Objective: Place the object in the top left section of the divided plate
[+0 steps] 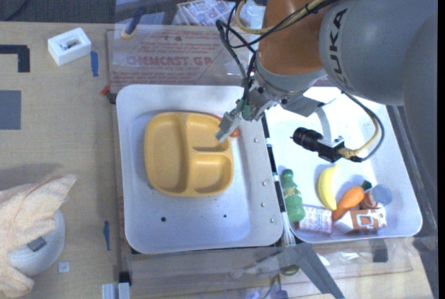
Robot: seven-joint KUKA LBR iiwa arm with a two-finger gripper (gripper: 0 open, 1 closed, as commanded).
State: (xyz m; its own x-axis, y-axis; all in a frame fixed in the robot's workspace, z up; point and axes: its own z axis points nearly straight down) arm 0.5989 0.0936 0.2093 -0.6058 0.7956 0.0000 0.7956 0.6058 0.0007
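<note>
Two shallow white bins sat side by side on the bench; the left bin point(139, 221) held a yellow divided plate point(167, 151), lying flat toward the bin's far half, with one large section on its left and two smaller sections on its right. The grey arm point(375, 33) reached in from the right, its orange band above the wrist; the gripper point(228, 127) hung at a slant over the plate's right rim, above the upper of the two smaller sections. A small orange-red object point(236, 132) showed just beside the gripper's tip, at the plate's edge; whether it was held could not be told, and neither could the state of the jaws, open or closed.

The right bin point(403, 172) held a green bottle point(292, 197) along its left wall; a banana point(327, 185) lay near it, with a carrot point(350, 199) touching the banana's right side; a pink-and-white packet point(316, 220) and a small orange carton point(367, 220) lay along the near wall. Beyond the left bin lay a clear bag with red print point(163, 58); a small white box point(69, 46) sat on the bench to the far left.
</note>
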